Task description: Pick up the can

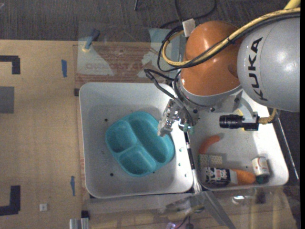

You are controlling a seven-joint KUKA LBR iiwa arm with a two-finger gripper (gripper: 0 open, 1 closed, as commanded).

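The can (260, 166) is small, with a white and red label and a pale end. It lies near the front right corner of the right bin (281, 149). My gripper (167, 124) hangs under the orange wrist band, over the right side of the left bin (95, 104). It sits just above the upper right rim of a teal divided plate (138, 144). The can is far to the right of the gripper, with nothing held that I can see.
In the right bin, an orange carrot-shaped piece (209, 143) lies near the left wall. A black and white carton (218, 174) and another orange piece (245, 176) lie along the front wall, left of the can. The arm's bulk covers the right bin's back half.
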